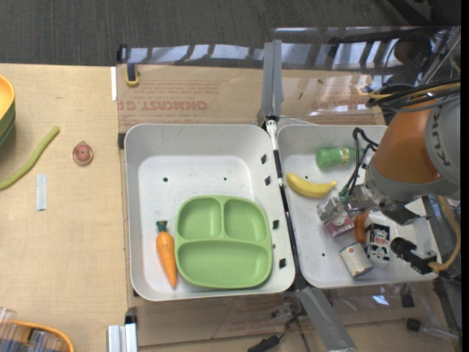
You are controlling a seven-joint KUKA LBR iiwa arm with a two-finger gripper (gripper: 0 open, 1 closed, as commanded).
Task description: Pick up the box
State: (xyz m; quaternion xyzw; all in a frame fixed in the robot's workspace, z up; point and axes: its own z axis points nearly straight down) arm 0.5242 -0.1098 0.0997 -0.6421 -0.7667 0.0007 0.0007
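**Box sits right under the gripper in the right bin**

Box first: you're after the small pinkish carton with a crumpled silvery top (pixel 337 218), lying in the right-hand white plastic bin (pixel 311 266), roughly in its middle, just nearer than the yellow banana (pixel 310 185). Its long axis looks to run on a slant, from far-left to near-right, though the arm covers part of it, so treat that as a rough read.

Now the relation that matters. The two-finger gripper (pixel 350 204) hangs at the end of the grey arm with the orange band (pixel 410 152), and it comes in from the right. The carton lies immediately to the left and slightly near side of the fingertips, touching or all but touching them. You cannot tell from this angle whether the fingers are spread or pressed together, nor whether the carton is between them; the wrist and cables hide the tips. My judgement: don't count this as a grasp yet.

Watch the neighbours. An orange-red item (pixel 360 229) sits just right of the carton, partly under the arm, and a small white packet with black print (pixel 378 242) and a white cylinder with a red band (pixel 355 259) lie close by on the near-right. A green bottle (pixel 333 156) is at the far side, well apart. A crowded spot, so a closing pinch could catch the wrong thing.

The carton's foil top looks creased and soft; I'd expect it to deform under pressure.
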